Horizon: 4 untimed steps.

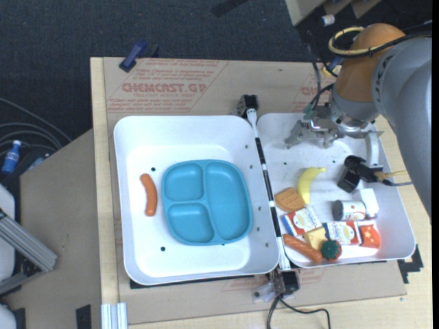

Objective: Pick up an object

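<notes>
Low over the far end of the right bin, on the grey arm reaching in from the right: the tool. Clenched or released, impossible to tell from this slant.

Nearer the camera in that same bin, apart from the tool: a banana, curved, its lower end just beside a round biscuit. Further right, a small white bottle on its side.

Crowded along the near wall, touching one another: two little cartons with red print, a carrot lying aslant, a yellow bit of cheese, and a green ball at the carrot's right end.

In the left bin: a blue divided plate near the middle. Left of the plate and not touching it, an orange sausage lying lengthwise on the white floor.

Under both bins, set side by side: a worktop covered in brown printed card.
</notes>
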Available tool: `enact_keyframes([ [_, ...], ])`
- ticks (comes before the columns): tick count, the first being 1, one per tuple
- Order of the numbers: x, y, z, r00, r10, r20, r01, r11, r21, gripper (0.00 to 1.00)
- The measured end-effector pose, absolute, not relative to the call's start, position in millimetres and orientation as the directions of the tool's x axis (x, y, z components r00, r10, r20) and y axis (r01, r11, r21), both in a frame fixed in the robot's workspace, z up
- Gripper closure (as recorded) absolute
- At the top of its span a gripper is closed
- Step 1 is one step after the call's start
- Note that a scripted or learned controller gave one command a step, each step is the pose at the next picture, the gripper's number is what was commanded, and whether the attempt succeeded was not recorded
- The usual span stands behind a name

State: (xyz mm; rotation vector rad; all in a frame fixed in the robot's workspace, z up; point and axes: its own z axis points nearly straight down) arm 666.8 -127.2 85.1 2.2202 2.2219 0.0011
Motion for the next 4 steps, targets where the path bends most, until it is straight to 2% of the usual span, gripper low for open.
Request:
enact_keyframes([
  [1, 600.8, -111, 84, 0.001, 1.000, 0.001, 1.000, -0.001, -0.002, 0.00],
  [2, 601.3, -111, 95, 0.002, 1.000, 0.001, 1.000, -0.002, 0.000, 1.00],
  [3, 601.3, -111, 95, 0.002, 1.000, 0.001, 1.000, -0.002, 0.000, 0.00],
  [4, 566.3, -92, 87, 0.001, 1.000, -0.002, 1.000, -0.001, 0.007, 0.00],
])
